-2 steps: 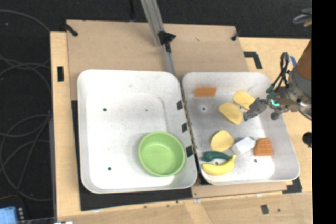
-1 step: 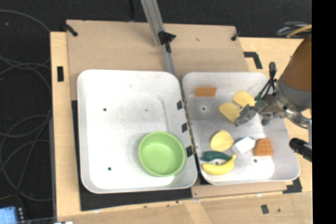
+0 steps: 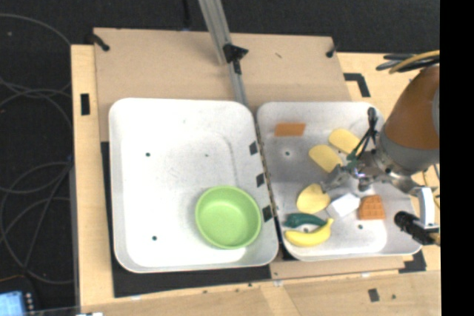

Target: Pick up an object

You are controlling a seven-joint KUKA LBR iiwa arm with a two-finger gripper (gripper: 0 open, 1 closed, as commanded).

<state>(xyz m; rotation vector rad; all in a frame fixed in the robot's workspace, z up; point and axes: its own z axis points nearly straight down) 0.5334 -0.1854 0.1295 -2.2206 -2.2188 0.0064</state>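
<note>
Our claw [image 3: 354, 177] hangs low among crowded pieces; we cannot tell its opening. The white block [image 3: 343, 205] just below may slide away when touched.

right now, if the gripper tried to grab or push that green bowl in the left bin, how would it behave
The green bowl looks like thin plastic, so probably light and stiff. Its round, smooth wall gives two fingers little to pinch except the rim, so it may slip. Standing upright on the flat floor of the left bin, it would likely slide rather than tip if pushed.
</note>
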